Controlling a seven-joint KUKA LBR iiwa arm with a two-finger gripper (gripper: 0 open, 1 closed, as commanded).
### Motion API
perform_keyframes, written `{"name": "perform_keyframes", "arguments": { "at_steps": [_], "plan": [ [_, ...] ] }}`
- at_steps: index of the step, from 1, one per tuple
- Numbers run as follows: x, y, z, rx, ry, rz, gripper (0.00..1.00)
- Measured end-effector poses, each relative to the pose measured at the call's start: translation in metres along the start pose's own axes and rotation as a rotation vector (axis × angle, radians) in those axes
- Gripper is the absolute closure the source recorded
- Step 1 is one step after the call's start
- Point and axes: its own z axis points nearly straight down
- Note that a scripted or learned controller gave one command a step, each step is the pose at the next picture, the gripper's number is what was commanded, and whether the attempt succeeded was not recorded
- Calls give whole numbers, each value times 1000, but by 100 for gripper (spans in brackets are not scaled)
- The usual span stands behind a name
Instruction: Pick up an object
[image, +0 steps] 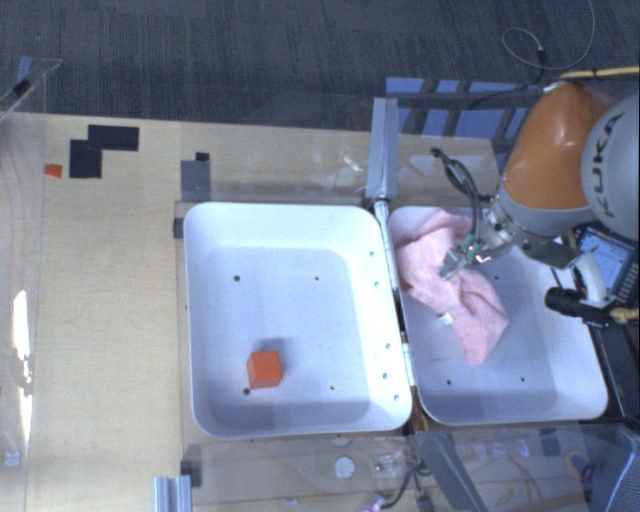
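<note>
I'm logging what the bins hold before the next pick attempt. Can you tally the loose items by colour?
Orange: 1, the block in the left bin
Pink: 1, the cloth in the right bin, under the tool
Total: 2

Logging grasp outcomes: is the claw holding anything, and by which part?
Cannot be told: the claw sits against the pink cloth near its upper middle, but no grip is visible.

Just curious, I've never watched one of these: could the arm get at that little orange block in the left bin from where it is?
Probably yes. The orange block lies alone in the left bin, open from above, with nothing over it.
</note>
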Motion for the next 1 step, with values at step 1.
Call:
{"name": "perform_keyframes", "arguments": {
  "at_steps": [1],
  "plan": [
    [-1, 10, -99, 0, -1, 24, 100]
  ]
}}
